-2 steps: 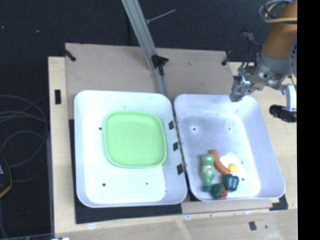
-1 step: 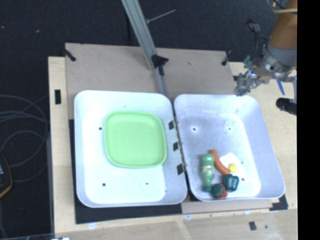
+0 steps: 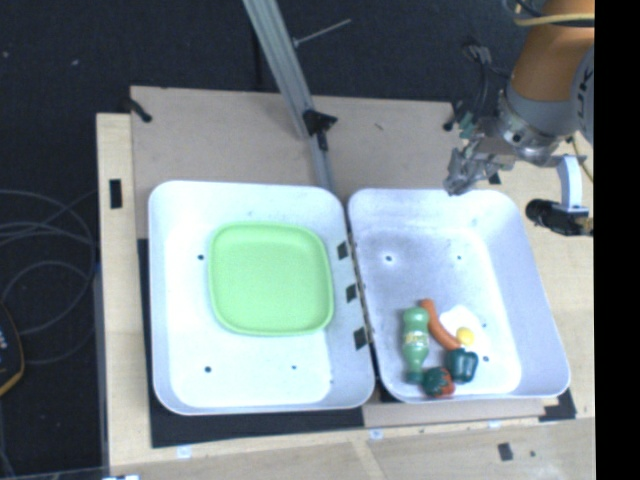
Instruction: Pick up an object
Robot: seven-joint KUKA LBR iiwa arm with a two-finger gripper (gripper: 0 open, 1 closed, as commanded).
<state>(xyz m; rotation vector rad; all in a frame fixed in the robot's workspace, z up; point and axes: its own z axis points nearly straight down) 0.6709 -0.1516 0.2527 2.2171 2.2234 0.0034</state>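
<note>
Several small toy foods lie clustered in the near corner of the right bin [image 3: 500, 238]: a green bottle [image 3: 415, 340], an orange carrot-like piece [image 3: 440, 324], a white and yellow fried egg [image 3: 464, 326] and dark green pieces [image 3: 461, 365] with a bit of red. My gripper [image 3: 462, 176] hangs over the far rim of the right bin, well away from the cluster. Nothing shows between its fingers.
The left bin [image 3: 180, 298] holds a light green square plate [image 3: 270, 278]. A grey metal pole [image 3: 285, 58] slants from the top down to the seam between the bins. Bare bin floor lies between the gripper and the toys.
</note>
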